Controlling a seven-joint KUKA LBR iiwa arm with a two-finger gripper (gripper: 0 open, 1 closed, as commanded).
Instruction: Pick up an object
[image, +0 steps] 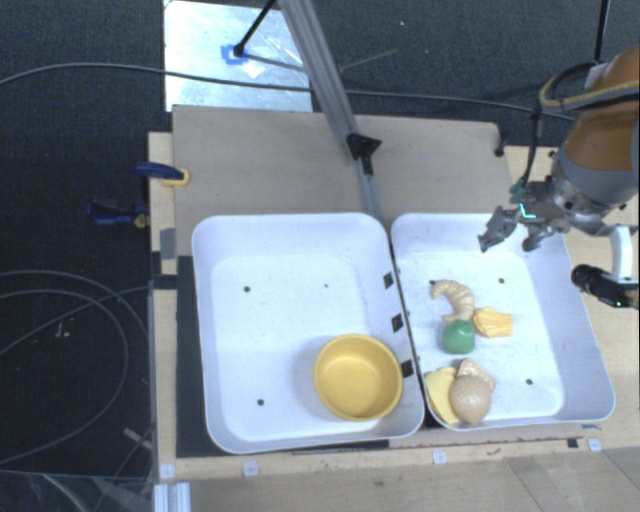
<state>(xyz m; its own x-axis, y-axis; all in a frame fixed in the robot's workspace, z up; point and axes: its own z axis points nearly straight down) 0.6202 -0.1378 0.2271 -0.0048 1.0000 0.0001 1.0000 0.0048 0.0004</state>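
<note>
The gripper (518, 232) hangs over the far corner of the right bin (570, 300), its two fingers spread apart with nothing between them. All the small things sit lower in that bin, toward the near side: a pale curved piece (455, 295), a green ball (459, 336) just below it, a yellow wedge (493, 322) touching the ball's right side, and a tan lump (469, 397) at the near edge, resting against a flat yellow piece (439, 384).

They look like light plastic toy food, hard and a bit slick, so I'd guess a round one could squirt out of a pinch. The curved piece seems the easiest: it is narrow across its middle and has bare floor above it and to its left. The green ball is crowded by its neighbours. The tan lump lies close to the bin's near wall and the divide between bins, leaving little room for a finger there.

The left bin (250, 250) holds a yellow bowl (357, 376), well apart from the gripper. Between the gripper and the cluster the floor is open.
</note>
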